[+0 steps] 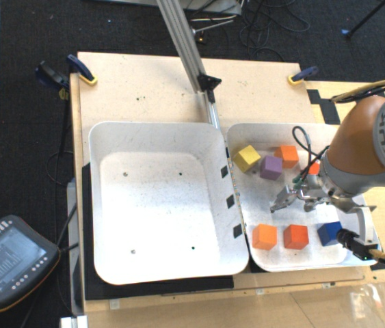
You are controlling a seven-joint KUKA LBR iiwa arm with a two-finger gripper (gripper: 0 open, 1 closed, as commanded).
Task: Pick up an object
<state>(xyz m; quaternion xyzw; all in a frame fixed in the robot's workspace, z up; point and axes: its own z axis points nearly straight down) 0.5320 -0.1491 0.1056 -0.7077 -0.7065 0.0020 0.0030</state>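
Several cubes lie in the right bin (247,203). A yellow cube (247,158), a purple cube (271,167) and an orange cube (288,155) sit near its far side. Another orange cube (264,236), a red-orange cube (296,237) and a blue cube (329,233) line its near side. My gripper (293,202) hangs over the bare middle of this bin, between the two rows. Its fingers are spread open with nothing between them. The wrist hides part of the bin's right side.
The left bin (158,197) adjoins the right one along a shared rim. A slanted metal pole (185,39) reaches down to the bins' far junction. Clamps (83,70) hold the board's far corners. A teach pendant (7,258) lies at lower left.
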